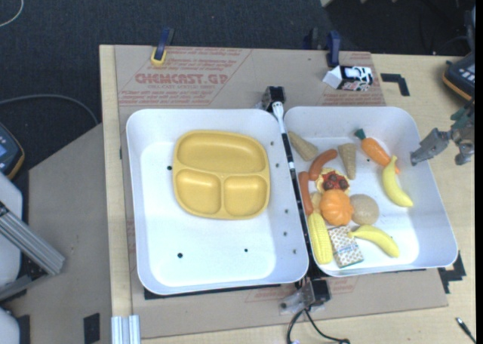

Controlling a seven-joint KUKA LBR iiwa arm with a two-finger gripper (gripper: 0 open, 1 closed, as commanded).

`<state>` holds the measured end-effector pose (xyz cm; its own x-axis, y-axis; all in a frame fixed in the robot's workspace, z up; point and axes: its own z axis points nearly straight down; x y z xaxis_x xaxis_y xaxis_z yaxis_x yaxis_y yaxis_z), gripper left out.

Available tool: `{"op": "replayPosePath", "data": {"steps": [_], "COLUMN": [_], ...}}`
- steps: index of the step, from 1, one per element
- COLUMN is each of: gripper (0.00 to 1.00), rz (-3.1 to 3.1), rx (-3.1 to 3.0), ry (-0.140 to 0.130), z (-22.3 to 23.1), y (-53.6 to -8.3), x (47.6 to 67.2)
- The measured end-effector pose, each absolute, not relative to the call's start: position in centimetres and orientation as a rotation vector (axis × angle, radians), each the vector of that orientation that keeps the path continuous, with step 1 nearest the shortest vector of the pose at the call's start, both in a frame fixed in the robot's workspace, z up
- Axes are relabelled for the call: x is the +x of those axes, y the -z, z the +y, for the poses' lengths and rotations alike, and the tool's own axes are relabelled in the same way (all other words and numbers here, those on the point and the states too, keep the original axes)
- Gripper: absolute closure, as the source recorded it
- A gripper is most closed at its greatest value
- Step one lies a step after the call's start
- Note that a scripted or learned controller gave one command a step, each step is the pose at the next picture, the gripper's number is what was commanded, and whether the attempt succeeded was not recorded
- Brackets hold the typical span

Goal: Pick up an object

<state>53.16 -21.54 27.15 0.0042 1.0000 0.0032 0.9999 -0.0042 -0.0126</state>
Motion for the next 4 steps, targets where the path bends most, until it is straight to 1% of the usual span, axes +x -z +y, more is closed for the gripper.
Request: {"op": "replayPosePath", "data": {"steps": [1,2,3,4], "gripper": [0.00,0.00,0.00,0.00], "rz": [-2.222,-2.217,-2.217,-2.216], "rx": [-2.222,-2.219,-2.218,-2.216], "ry": [0.000,-0.003,-0.003,-0.004], "z": [-21.5,-21.8,-21.7,-21.2], "y": [-27.8,-22.0,-17.5,-11.2], "x": [53.4,52.6,52.0,51.8]}}
